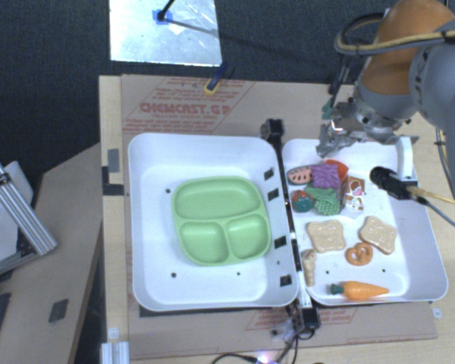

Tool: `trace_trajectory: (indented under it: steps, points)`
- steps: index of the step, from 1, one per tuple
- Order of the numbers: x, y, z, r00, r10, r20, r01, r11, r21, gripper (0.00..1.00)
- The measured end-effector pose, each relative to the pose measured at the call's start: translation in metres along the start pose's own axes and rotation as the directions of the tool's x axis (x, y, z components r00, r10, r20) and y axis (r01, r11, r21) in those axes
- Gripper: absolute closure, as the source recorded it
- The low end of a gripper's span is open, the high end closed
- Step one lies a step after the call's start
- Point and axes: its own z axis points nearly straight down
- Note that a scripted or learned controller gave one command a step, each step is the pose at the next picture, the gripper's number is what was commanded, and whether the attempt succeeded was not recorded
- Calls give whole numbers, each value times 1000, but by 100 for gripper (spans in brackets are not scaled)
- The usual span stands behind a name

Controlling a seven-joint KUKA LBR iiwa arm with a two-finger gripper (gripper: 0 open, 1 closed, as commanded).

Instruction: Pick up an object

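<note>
Camera view gives us the worktop (114, 226) with two white bins side by side: the left bin (148, 203) carries a green divided tray (221, 220), and the right bin (421, 271) holds the toy food we could pick from. Near its far end we see a cluster touching one another: a purple piece (325, 175), a green piece (324, 200), a reddish slice (299, 176) and a small carton (354, 194). Nearer us lie two toast slices (326, 235) (378, 233), a pretzel (358, 255), a carrot (360, 290) and a pale piece (309, 266) by the divider. The gripper (335, 141) hangs at the far end of the right bin, just beyond the purple piece; we cannot tell how it is set, and we see nothing held in it.
</note>
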Motion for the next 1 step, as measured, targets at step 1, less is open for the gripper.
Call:
trace_trajectory:
  steps: [1]
  points:
    - [0,2,14,1000,3,1,-3,1000,5,100]
